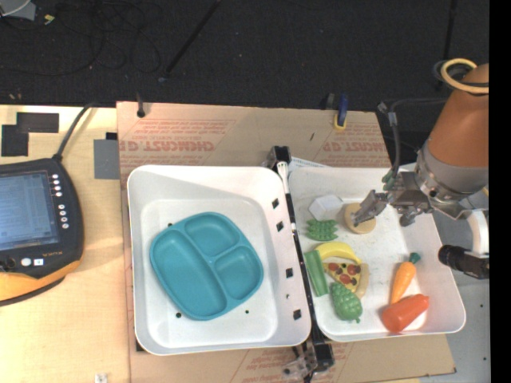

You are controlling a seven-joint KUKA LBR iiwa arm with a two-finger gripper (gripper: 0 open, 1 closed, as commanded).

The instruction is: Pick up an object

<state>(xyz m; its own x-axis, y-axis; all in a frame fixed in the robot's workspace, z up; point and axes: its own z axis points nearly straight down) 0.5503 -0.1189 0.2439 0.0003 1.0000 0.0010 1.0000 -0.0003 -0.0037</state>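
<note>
Hovering over the right bin (447, 313) — gripper (389, 206), jaws parted, nothing between; nearest, the tan disc (359, 219) at eight o'clock, just beside.

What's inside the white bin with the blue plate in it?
The left bin holds one teal divided plate, lying flat, its three compartments bare. Whatever bin floor lies under the plate is covered, so I can't tell what's beneath.

Probably a lab: teach pendant (32, 218), cables (96, 30).
</note>
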